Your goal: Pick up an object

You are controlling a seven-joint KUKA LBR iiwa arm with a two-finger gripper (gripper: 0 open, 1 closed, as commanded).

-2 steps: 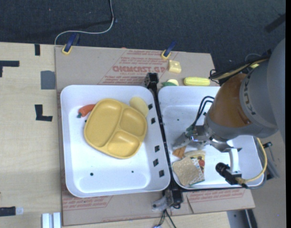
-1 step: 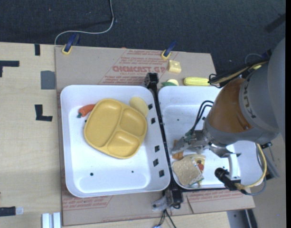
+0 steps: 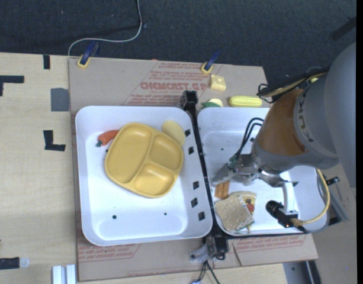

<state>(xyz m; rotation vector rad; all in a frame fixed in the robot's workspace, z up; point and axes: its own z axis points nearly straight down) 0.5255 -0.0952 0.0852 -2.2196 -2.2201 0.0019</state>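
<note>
The fingers [image 3: 221,174] are down in the right bin [image 3: 219,136], low over its floor near the left wall, at the end of the grey arm [image 3: 311,123] that comes in from the right with its orange band [image 3: 279,126] above the wrist. From where I stand I cannot tell how far apart they are, or whether anything sits between them.

Just beside them, toward the near edge, lies a small orange-brown piece [image 3: 222,189], close enough that I cannot say whether metal and piece touch. Nearer still, in that same bin, is a flat tan thing like a slice of bread [image 3: 233,212], with a spot of red at its right edge, lying against the bin's near left corner.

Across the divide, the left bin [image 3: 140,226] holds a yellow divided plate [image 3: 144,158] lying flat in its far half. A pale yellow rounded thing [image 3: 173,130] rests at the plate's far right edge, and an orange carrot-like piece [image 3: 108,136] pokes out from the plate's far left side.

Behind the right bin, on the cardboard sheet [image 3: 163,84] that covers the desk [image 3: 27,176], are an ear of corn [image 3: 245,102], a small green-and-pale thing [image 3: 214,103] at the bin's far left corner, and a yellow block [image 3: 218,83] a little farther back.
</note>
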